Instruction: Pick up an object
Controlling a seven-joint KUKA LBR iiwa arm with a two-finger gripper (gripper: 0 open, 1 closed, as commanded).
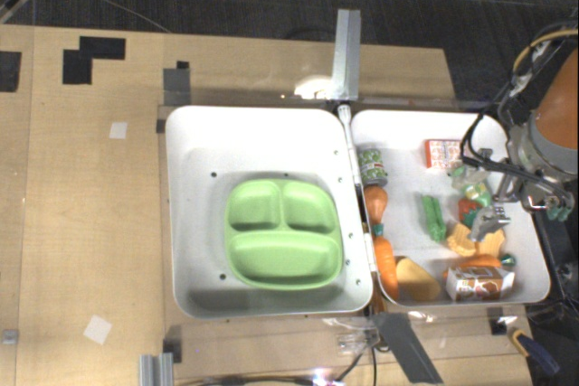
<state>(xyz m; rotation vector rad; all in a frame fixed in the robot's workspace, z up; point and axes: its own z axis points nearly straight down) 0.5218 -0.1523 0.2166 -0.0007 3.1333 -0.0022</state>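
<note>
My gripper (pixel 491 219) hangs low over the right side of the right bin (pixel 407 127), on the grey arm (pixel 550 136) that reaches in from the right. It sits just above a yellow wedge (pixel 463 240) and right beside a small red and green piece (pixel 469 205). A green pod (pixel 434 218) lies to its left. Below it, an orange and white carton (pixel 479 283) lies on its side. Whether anything is in the gripper is hidden by the gripper body.
The right bin also holds a red and white box (pixel 442 155), a small can (pixel 372 165), a carrot (pixel 376 203), an orange piece (pixel 385 262) and a tan piece (pixel 417 279). A green divided plate (pixel 284 232) rests in the left bin (pixel 194 194).
</note>
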